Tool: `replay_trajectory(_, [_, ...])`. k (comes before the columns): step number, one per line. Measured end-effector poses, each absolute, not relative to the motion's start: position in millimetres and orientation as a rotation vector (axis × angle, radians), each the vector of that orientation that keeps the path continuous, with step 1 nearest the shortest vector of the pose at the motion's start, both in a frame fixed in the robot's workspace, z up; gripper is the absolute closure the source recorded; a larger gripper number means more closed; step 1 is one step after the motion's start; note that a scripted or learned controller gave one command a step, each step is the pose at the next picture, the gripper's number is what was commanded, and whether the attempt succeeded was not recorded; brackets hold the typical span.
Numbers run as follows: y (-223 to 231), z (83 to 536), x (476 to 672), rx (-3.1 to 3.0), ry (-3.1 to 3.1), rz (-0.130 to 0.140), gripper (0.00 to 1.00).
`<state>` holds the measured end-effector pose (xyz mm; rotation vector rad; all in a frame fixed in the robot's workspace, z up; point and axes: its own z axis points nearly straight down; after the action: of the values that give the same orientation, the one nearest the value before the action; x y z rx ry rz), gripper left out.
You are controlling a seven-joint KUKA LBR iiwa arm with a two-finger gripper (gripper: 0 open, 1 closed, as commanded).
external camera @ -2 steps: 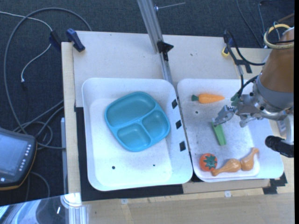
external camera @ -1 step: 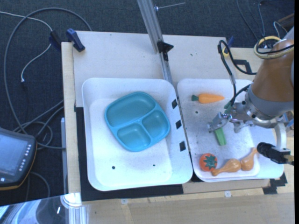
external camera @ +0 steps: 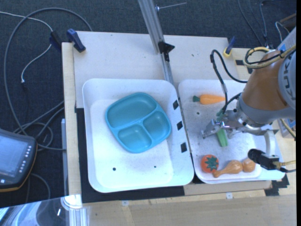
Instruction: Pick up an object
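— Counted what, across the bench?

— Two white bins: left bin (external camera: 94, 126), right bin (external camera: 197, 121), side by side. One blue divided plate (external camera: 137, 121) in the left, three compartments. Four toy foods in the right — one carrot (external camera: 210, 99), one green piece (external camera: 222, 138), one tomato (external camera: 209, 163), one tan squash (external camera: 233, 166).

— And the green piece — lay where, pointed how?

— Sat mid-bin, right at the gripper (external camera: 217, 128). Long axis ran roughly up-down in the view, tilted slightly, upper end tucked under the metal fingertips, lower end toward the tomato.

— Gripped?

— Couldn't tell; fingers too cluttered to read as wide, narrow or clamped. Touching or just above the piece, no clearer than that.

— The others?

— Carrot lay crosswise near the far wall, green top to the left. Tomato and squash lay touching along the near rim, squash's narrow end toward the tomato.
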<state>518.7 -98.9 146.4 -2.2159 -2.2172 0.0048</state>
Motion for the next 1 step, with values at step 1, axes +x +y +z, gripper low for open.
replay_trajectory(1, [-99.1, 160.1, 520.1, -2.219, -2.222, -0.002, 1.00])
